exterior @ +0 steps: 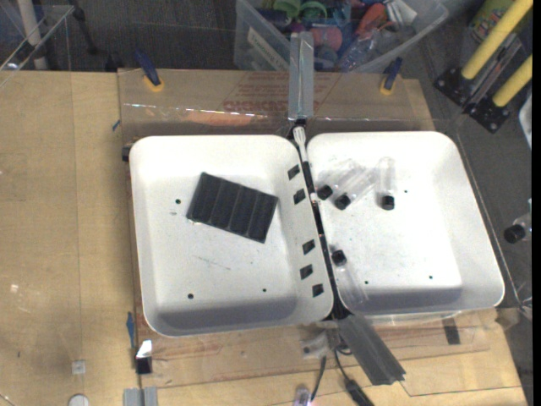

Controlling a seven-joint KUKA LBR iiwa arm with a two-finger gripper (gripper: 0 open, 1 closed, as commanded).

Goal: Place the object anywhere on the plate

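A black ribbed rectangular plate (232,207) lies flat in the left white bin (161,294), a little left of the bin's middle and turned slightly clockwise. In the right white bin (448,260), three small clear vials with black caps (355,181) lie close together near the upper left. Another black-capped clear vial (338,258) lies by the divider lower down; its body is hard to make out against the white.
A raised divider with black tabs (304,227) runs between the two bins. Behind the bins stands a clear tub of coloured toys (338,11). Yellow tubes (507,24) lean at the back right. Blue clamps (150,79) hold the back edge.
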